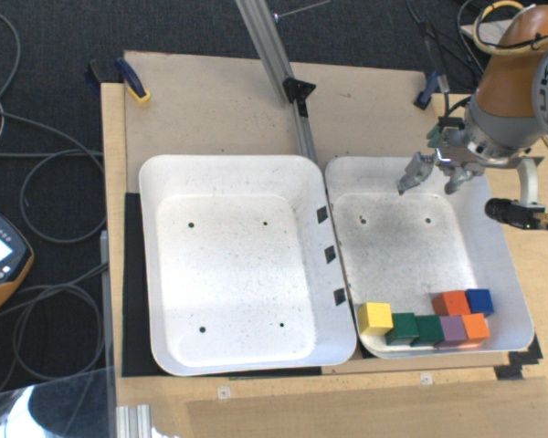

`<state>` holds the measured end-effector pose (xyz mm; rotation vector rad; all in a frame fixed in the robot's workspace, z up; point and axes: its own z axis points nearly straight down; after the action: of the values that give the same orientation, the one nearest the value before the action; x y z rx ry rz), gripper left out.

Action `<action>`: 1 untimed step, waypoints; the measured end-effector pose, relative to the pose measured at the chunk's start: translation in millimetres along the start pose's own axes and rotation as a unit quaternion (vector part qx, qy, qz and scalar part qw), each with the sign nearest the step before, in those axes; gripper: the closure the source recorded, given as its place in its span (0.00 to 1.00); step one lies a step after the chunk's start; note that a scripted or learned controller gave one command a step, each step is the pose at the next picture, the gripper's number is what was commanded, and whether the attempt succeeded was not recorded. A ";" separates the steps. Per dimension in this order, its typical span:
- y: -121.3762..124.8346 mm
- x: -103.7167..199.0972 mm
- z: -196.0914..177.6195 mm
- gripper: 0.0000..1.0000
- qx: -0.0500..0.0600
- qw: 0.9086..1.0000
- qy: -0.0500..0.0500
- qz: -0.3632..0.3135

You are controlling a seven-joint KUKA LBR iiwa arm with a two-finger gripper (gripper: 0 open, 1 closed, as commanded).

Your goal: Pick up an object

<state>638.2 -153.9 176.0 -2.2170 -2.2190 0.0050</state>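
open gripper (434,179) over rt bin's (493,245) far edge, blocks (426,319) at near edge

Grey arm (516,108) with orange band, pale cable looped on top, small metal-fingered gripper (434,179).

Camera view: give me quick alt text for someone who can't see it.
The gripper hangs open over the far end of the right bin, holding nothing. Coloured blocks cluster along that bin's near edge: a yellow block, green blocks, a purple block, orange blocks and a blue block. The left bin sits beside it.
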 end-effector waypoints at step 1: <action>5.2 8.8 50.6 0.00 0.001 1.000 0.000 0.000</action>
<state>643.1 -145.1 125.3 -2.2155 -2.2190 0.0055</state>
